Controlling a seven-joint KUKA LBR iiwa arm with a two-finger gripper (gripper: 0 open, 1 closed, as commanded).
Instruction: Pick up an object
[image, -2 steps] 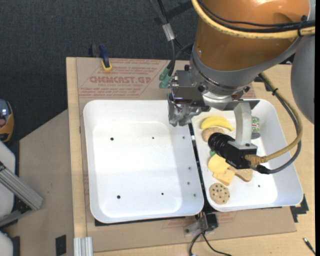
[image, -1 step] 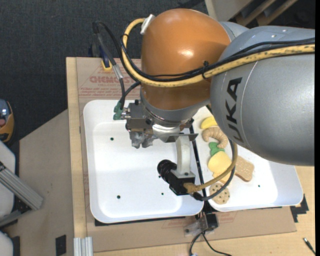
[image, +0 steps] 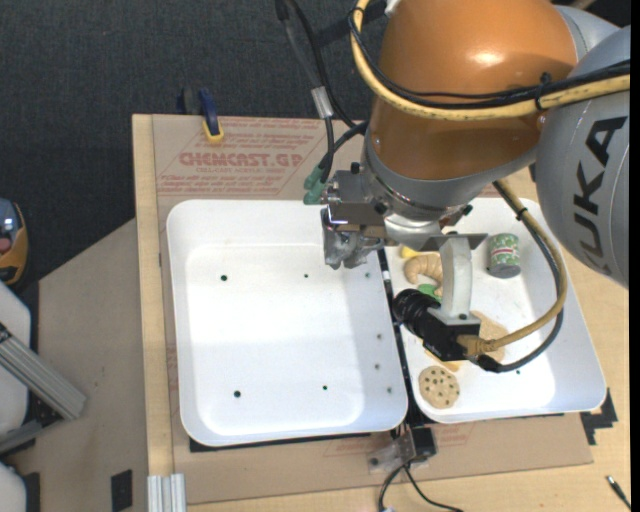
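Camera view, gripper (image: 345, 250) grip unclear, over left bin (image: 200, 300), cookie (image: 439, 386), can (image: 503, 255) in right bin (image: 570, 385)

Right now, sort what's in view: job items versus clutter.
Job: gripper; cookie, small can, tan piece, all in the right bin.
Lying about: left bin, blue clamp, cardboard sheet.
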